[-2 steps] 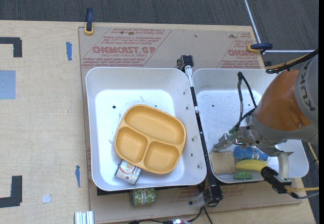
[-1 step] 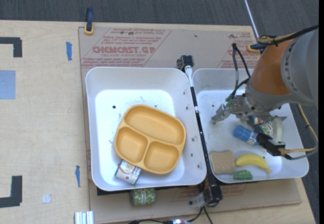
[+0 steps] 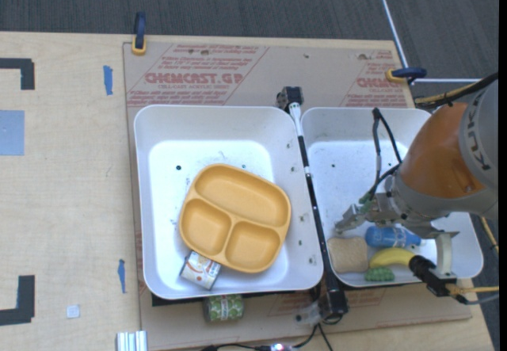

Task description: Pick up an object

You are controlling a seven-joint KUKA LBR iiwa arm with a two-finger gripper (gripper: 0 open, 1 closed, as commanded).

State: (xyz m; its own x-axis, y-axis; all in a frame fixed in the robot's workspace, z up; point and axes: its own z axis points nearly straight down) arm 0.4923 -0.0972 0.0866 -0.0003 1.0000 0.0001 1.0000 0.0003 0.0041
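Here the arm (image 3: 447, 163) reaches in from the right and hangs low over the right bin (image 3: 341, 135), its wrist covering much of that bin's near right part. The pincer (image 3: 376, 219) sits just above a small cluster of things at the bin's near edge: a blue object (image 3: 394, 238), a yellow banana (image 3: 394, 258) just nearer than it, a small green piece (image 3: 380, 274) at the very front, and a flat tan pad (image 3: 344, 253) to their left. How far the pincer is parted cannot be told from this slant, and nothing can be seen held in it.

The step in hand looks like the final descent onto a target, most likely the blue object, which lies closest beneath the wrist. To do it well, the tool should centre over one item alone, since the blue object and banana lie touching or nearly so, and a careless closing may shove both aside. Coming straight down, clear of the bin wall, seems wise.

The left bin (image 3: 150, 183) holds a yellow divided plate (image 3: 235, 217) and a small carton (image 3: 200, 270); a green can (image 3: 224, 308) lies on the tabletop (image 3: 63, 207) just in front.
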